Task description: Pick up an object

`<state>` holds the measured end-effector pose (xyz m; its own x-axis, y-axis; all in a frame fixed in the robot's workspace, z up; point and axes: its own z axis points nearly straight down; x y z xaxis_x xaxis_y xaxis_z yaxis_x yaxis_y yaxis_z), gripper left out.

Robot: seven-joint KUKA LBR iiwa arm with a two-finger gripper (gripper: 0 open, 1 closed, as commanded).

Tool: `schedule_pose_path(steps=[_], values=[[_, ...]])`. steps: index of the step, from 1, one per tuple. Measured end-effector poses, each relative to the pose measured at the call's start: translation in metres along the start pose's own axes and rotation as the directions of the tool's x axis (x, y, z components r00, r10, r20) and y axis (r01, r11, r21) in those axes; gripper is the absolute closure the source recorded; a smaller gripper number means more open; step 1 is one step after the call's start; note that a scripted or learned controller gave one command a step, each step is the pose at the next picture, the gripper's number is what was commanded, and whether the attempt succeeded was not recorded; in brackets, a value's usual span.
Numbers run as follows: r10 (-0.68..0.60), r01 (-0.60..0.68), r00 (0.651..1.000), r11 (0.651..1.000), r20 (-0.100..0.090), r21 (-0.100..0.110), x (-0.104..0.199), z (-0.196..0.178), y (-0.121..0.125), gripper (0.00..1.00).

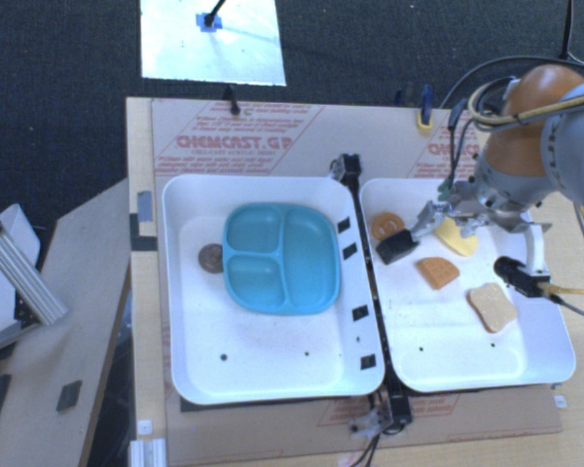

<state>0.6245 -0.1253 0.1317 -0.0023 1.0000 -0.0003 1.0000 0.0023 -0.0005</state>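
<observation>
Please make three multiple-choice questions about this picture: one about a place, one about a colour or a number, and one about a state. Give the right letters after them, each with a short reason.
1. Where does the divided plate lie?
A. in the left bin
B. in the right bin
C. on the bench outside the bins

2. What colour is the divided plate?
A. red
B. light blue
C. black

3. How does the slice of bread lie in the right bin?
A. flat on the bin floor, apart from the hand
B. lifted in the air by the hand
C. on top of the plate

Answers:
1. A, since the plate rests on the floor of the left bin, beside a small round brown thing.
2. B, its surface is plainly light blue.
3. A, the bread rests on the floor while the hand is farther up, near the yellow piece.
</observation>
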Motion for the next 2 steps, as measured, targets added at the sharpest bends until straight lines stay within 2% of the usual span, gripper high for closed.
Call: schedule_pose_path(steps=[1, 2], values=[[-0.001, 0.001, 1.000, 1.000, 0.001, -0.005, 0.000, -0.013, 0.001, 1.00], [-0.003, 0.003, 1.000, 1.000, 0.001, -0.006, -0.001, -0.058, 0.007, 1.00]])
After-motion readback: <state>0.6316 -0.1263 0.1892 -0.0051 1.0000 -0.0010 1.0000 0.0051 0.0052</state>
